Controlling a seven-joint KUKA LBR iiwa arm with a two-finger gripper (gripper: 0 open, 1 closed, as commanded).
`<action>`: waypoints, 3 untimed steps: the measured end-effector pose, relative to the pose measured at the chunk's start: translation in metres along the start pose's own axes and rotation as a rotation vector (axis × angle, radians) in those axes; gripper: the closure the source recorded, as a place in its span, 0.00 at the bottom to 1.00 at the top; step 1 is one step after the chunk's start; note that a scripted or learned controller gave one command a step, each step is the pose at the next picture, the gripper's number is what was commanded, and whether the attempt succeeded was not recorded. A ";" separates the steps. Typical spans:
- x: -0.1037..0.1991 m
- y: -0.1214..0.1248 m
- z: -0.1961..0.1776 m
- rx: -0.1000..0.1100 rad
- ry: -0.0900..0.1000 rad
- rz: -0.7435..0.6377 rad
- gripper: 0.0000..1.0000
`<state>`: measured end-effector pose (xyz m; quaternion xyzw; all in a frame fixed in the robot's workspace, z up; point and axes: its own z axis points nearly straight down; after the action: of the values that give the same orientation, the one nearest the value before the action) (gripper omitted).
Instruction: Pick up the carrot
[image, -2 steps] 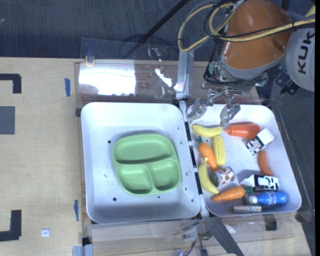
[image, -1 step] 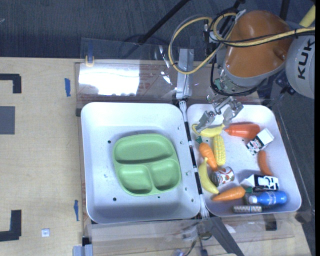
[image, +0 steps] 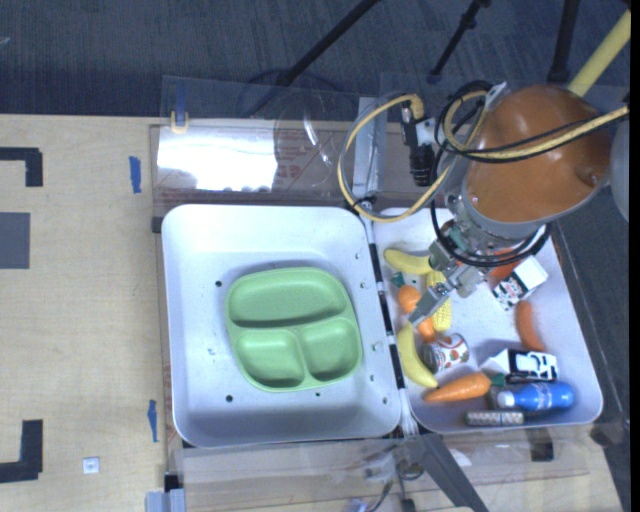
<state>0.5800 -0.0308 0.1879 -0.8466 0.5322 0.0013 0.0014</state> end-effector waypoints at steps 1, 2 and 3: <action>0.024 -0.006 0.003 0.003 0.000 -0.227 0.00; 0.053 0.034 0.101 0.004 0.004 -0.211 0.00; 0.064 0.002 0.002 0.004 0.001 -0.017 0.00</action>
<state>0.6058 -0.0897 0.1853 -0.8512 0.5248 -0.0003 0.0027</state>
